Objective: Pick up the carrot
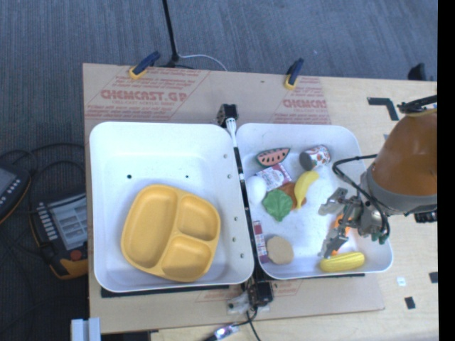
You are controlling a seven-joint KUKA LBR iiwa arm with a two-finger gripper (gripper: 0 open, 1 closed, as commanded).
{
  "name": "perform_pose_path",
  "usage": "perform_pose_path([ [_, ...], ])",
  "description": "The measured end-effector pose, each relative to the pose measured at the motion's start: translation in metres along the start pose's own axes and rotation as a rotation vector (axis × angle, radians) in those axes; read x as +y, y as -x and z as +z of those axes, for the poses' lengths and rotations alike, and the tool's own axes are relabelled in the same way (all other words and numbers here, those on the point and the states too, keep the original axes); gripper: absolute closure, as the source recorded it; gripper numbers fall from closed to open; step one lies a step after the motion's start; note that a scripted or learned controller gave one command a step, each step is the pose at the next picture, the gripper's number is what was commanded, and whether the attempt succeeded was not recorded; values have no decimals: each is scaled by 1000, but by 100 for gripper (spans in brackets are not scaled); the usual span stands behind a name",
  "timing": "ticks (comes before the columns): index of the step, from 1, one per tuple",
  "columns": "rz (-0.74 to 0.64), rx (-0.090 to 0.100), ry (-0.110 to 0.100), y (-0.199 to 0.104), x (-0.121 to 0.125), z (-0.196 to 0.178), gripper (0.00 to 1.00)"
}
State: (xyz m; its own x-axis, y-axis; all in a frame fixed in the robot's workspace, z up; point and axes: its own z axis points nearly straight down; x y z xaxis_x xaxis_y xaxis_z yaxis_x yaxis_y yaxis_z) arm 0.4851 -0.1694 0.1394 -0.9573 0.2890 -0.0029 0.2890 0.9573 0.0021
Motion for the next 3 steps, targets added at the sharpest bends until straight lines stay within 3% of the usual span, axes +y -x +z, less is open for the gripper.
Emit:
perform_pose_path([
  [1,88,-1,4,23,-28,49,0],
  [2,85,-9,6,26,-26,37,100],
  [3,121,-18,-1,70,43,47,100],
])
